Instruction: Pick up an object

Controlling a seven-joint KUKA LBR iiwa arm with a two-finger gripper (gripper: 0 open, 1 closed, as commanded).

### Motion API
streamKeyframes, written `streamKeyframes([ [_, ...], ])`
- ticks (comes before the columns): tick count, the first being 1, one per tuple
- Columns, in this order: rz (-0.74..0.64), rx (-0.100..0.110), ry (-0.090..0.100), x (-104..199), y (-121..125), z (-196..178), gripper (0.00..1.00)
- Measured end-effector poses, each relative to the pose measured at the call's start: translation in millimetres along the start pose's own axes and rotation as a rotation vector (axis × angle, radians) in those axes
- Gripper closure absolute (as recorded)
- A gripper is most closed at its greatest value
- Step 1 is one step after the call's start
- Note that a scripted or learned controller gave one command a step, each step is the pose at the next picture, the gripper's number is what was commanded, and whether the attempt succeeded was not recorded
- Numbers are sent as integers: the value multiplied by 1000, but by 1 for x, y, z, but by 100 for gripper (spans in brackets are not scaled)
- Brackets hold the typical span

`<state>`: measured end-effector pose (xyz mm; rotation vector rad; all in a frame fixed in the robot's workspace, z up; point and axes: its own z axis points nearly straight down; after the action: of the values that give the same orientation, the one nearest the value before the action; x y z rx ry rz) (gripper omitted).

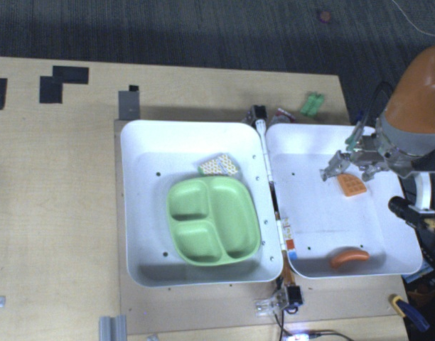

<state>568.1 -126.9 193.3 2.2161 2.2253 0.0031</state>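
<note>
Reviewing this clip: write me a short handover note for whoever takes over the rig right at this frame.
Claw: over the right bin, upper part, just beside the orange waffle-like piece; nothing visibly held, finger state unclear.
Things: the waffle piece lies on the right bin floor; an orange sausage-shaped item lies near that bin's front wall. The left bin holds a green divided plate with a patterned piece behind it.
Done: approach toward the waffle piece, apparently.
Left: grasp and lift an object.
</note>
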Motion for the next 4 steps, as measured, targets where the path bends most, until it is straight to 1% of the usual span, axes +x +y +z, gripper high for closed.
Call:
streamKeyframes([
  [1, -1, -6, -2, 14, 44, 107, 0],
  [2, -2, -3, 0, 29, 99, 108, 0],
  [3, -6, -8, -1, 29, 101, 96, 100],
  [4, -3, -6, 1, 96, 103, 6, 100],
])
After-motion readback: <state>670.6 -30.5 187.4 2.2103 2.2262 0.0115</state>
